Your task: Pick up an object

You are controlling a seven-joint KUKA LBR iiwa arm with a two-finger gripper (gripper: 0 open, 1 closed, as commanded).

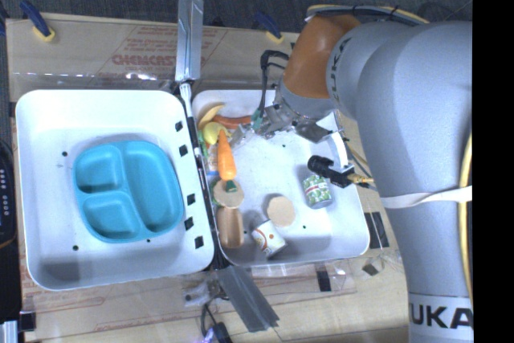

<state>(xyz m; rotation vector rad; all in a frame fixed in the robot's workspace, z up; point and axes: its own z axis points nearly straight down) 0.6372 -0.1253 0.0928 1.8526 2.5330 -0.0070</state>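
Note:
My gripper (263, 124) hangs low over the far side of the right bin (353, 241), under the orange wrist band. It sits just right of a reddish-orange curved item (233, 121) and a yellow banana (210, 124). An orange carrot (227, 158) lies along the bin's left wall. Below the carrot lie a round green-topped piece (231, 193) and a brown cylinder (230, 226). A white cup with red print (270, 238), a tan disc (281, 210) and a small green-and-white can (318, 191) lie toward the near side. I see nothing held between the fingers.
The left bin (40, 253) holds a blue divided plate (127, 190). A metal divider bar (189, 36) runs between the bins at the far edge. The grey arm (401, 108) covers the right side of the right bin.

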